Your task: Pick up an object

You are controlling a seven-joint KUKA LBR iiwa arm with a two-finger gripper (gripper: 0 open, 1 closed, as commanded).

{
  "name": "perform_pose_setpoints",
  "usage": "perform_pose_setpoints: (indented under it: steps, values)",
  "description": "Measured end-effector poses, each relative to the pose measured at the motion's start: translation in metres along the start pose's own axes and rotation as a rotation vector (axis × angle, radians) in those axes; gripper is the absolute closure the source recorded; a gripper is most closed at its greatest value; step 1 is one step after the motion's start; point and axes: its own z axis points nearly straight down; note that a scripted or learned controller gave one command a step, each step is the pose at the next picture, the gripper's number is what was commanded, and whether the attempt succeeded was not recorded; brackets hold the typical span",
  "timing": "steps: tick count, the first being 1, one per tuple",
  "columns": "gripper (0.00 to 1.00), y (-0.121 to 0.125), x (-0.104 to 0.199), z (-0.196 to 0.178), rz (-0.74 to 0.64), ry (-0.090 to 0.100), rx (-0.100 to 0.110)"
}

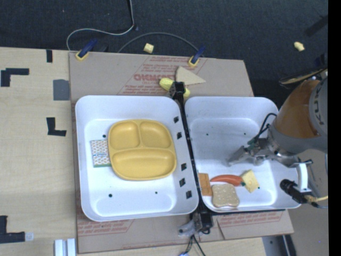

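In the right bin [229,101] several toy foods lie along the near wall: a bread slice [225,196], a red-orange chili-shaped piece [226,179], a yellow cheese wedge [250,181] and an orange strip [203,184]. My gripper [241,154] reaches in from the right and hangs low over the bin's middle, a little above and behind the cheese wedge. Nothing is visibly held. The grey arm with its orange band [295,116] covers the bin's right edge.
The left bin [128,101] holds a yellow divided plate [142,149] and a small patterned pad [99,153] at its left side. A yellow-black clamp [178,88] sits at the far end of the shared wall. Cables [194,228] hang at the front edge.
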Motion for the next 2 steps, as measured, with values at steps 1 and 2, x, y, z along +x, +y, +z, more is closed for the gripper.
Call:
perform_pose_setpoints:
  steps: [1, 2]
  values:
    - [0.00, -0.035, 0.037, 0.010, 0.000, -0.001, -0.003]
    - [0.00, 0.047, 0.073, 0.010, -0.005, 0.002, 0.002]
